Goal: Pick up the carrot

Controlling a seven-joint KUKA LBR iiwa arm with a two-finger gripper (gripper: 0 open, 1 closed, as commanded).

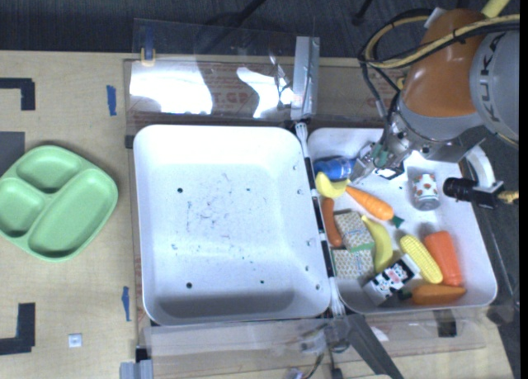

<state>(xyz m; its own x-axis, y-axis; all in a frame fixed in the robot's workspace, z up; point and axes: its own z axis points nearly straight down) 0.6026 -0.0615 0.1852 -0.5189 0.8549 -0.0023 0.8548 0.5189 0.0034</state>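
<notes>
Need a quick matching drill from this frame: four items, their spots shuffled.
Items:
1. carrot
2. green plate
3. corn cob
4. small white cup

Spots:
A. on the bench, left of both bins
B. right bin, just below the gripper
C. right bin, near its front edge
D. right bin, right of the carrot

Pairs: 1-B, 2-A, 3-C, 4-D

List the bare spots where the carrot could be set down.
The left bin has a bare floor wall to wall. The green divided plate is bare too. The right bin is crowded around the carrot, bananas and corn.
</notes>
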